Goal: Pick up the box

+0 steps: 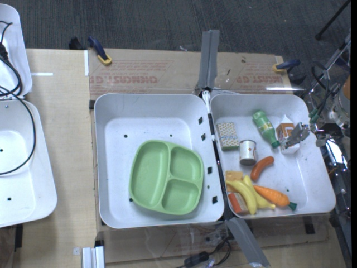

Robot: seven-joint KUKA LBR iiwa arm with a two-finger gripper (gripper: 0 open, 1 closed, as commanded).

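Here, line by line:
Left bin (111, 116): holds a green divided plate (166, 176), lying flat toward the near side.
Right bin (312, 177): holds everything else, touching the left bin along the middle seam.
Box (227, 135): small, speckled, lying flat near the right bin's left wall, just above the can and well apart from my pincer.
Can (247, 151): silver, just below and right of the box.
Green bottle (265, 128): lying tilted, between the box and the carton.
Carton (286, 132): white and orange, at the bin's right side.
Sausage (262, 168): beside the can, on its right.
Bananas (244, 190) and carrot (272, 195): piled at the near edge.
My pincer (295, 136): low over the carton at the bin's right side; I cannot tell its state.
Table (61, 71): wooden, under both bins.
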